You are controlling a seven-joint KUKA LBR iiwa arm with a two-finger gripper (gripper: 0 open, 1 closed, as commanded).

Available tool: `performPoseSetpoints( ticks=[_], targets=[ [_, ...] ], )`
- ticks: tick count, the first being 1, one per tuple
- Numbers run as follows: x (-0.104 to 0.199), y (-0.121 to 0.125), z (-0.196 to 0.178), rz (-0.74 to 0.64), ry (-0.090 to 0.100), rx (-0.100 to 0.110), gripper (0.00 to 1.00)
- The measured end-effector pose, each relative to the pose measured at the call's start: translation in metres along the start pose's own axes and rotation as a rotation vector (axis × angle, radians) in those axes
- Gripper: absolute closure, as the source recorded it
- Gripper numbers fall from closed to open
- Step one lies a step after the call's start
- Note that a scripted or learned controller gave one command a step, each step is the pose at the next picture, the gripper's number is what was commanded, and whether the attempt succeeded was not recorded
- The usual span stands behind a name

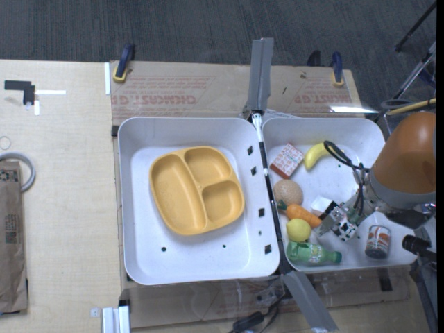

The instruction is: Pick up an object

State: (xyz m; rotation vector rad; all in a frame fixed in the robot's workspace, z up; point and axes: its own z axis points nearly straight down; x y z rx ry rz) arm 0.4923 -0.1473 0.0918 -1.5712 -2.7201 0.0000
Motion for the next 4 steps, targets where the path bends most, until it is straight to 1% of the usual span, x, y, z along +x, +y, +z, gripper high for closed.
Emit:
performPoseSetpoints(
  ticks=[1,2,3,4],
  targets=[
    [-0.001,0.0,-0.009,0.004,-0.001,0.0,1.0],
    [-0.029,0.099,-0.128,0.021,-0.003,-0.001,1.0],
    [0.044,0.113,-0.099,0.165,0.0,0.003,1.0],
    [0.033,0.185,-0.099,0.323,-0.002,0.002,1.0]
  ],
)
